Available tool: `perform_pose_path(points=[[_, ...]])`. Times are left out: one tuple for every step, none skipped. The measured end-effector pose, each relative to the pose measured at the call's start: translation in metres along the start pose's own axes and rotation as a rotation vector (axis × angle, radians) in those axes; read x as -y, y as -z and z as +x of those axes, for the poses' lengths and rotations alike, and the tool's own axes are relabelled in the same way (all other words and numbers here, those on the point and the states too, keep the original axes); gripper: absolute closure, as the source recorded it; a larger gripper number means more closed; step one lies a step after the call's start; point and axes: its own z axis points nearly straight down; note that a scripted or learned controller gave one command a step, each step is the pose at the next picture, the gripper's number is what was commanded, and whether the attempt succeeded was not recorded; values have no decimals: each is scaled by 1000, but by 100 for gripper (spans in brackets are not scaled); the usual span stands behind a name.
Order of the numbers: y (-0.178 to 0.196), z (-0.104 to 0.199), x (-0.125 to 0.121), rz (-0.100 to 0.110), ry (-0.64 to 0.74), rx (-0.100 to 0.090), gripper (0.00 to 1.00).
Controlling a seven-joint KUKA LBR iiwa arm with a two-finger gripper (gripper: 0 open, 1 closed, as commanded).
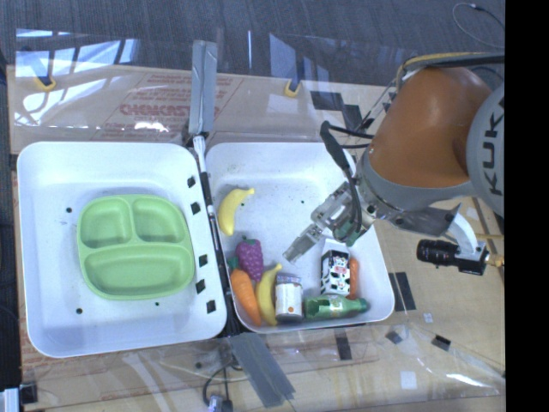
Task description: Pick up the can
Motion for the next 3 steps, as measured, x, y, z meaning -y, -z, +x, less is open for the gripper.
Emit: perform_pose_path(points=[[0, 0, 0, 0, 0, 0, 0], [0, 0, 0, 0, 0, 0, 0], [102, 23, -38, -4, -262, 2, 0]])
